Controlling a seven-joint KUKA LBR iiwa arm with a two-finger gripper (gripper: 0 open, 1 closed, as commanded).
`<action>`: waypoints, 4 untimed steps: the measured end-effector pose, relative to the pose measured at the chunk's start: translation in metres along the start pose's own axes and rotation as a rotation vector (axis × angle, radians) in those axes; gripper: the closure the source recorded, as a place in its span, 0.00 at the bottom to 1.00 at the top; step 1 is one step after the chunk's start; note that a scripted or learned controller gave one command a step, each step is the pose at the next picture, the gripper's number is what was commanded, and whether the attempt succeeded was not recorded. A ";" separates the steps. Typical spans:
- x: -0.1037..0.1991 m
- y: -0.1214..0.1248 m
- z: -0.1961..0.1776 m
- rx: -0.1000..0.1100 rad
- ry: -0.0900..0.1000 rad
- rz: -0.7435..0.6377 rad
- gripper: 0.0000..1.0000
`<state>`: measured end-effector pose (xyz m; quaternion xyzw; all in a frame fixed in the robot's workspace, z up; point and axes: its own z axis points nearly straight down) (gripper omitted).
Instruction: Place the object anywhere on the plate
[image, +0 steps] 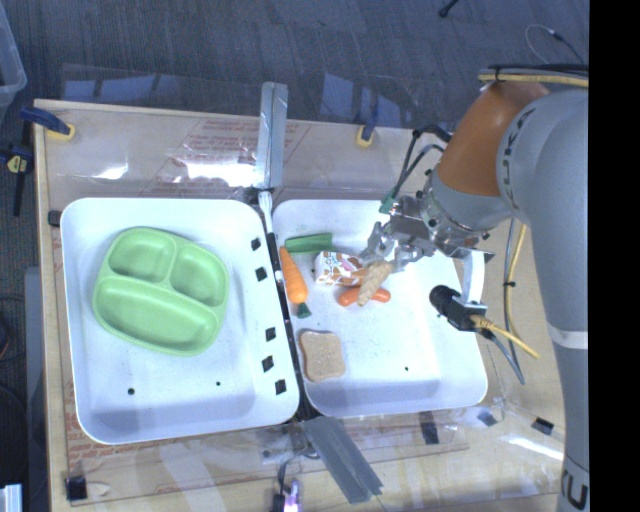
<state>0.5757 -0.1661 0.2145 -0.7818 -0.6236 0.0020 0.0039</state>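
The gripper (385, 250) stood low in the right bin (420, 370), over the pale object (374, 280) lying beside a small orange piece (349, 297); finger state could not be determined. Judged step: the pick, with the green plate (160, 290) in the left bin (150, 410) unloaded. Next required: a confirmed hold, then lift and carry across the divider

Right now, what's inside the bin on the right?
The right bin holds a carrot, a green pepper-like vegetable, a bread slice, a small printed packet and more toy food under the gripper. The gripper covers part of that pile.
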 end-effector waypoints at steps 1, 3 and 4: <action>0.072 0.058 -0.016 -0.004 -0.002 -0.004 1.00; 0.210 0.004 0.025 -0.002 -0.004 -0.290 1.00; 0.210 0.004 0.024 -0.003 -0.004 -0.289 0.00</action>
